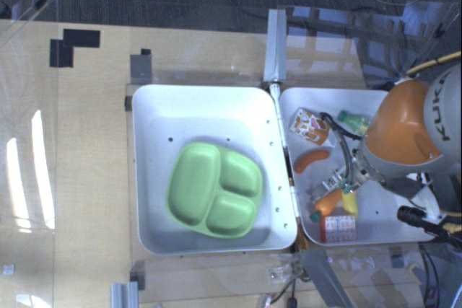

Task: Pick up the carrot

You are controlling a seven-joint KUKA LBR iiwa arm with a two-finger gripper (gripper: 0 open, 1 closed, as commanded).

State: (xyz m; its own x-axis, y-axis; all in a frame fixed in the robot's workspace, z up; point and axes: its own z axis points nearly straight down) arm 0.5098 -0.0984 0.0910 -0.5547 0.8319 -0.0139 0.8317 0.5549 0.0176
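The carrot (327,202), orange with a small green end, lies slanted in the lower left part of the right bin (375,231). My gripper (338,180) hangs just above the carrot's upper end, close over it; whether it touches the carrot I cannot tell. The arm with its orange band (399,130) comes in from the right and covers the middle of that bin.
Beside the carrot are a yellow item (350,204) and a red-and-white box (338,228). A reddish sausage (311,159), a snack packet (310,125) and a green bottle (353,120) lie farther back. The left bin (148,155) holds a green divided plate (214,189).
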